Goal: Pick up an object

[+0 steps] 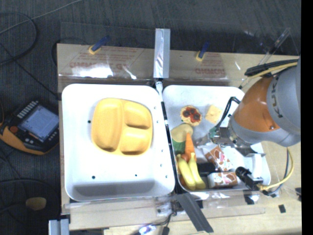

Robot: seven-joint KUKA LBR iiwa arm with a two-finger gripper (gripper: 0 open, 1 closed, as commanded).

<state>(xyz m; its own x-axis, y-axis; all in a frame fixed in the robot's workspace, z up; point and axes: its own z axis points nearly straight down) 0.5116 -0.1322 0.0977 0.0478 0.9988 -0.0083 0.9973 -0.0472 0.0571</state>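
At far left of the frame, on dark grey carpet, one orange-and-black handheld pendant [30, 127] with a small screen lies beside looping black cables. Toward the middle stand two shallow white bins, side by side on a pale wooden bench [66, 58] whose upper edge carries clear plastic sheeting.

One item sits in the left bin [73, 180]: a yellow plastic tray [121, 125], glossy, rounded, divided into three compartments.

Several small toy foods lie in the right bin [171, 97]: one round pizza-like disc [190, 114] with red topping, one pale yellow wedge [213, 113] just right of it, one light green rounded piece [180, 131], one orange carrot [189, 145], two yellow bananas [190, 173] touching at the lower left corner, and one red-and-white printed packet [221, 160].

At right, the grey arm with its orange band [255, 112] hangs over this bin. Its gripper [215, 133] sits low among the items, between the carrot and the packet; whether it is wide or closed I cannot tell.
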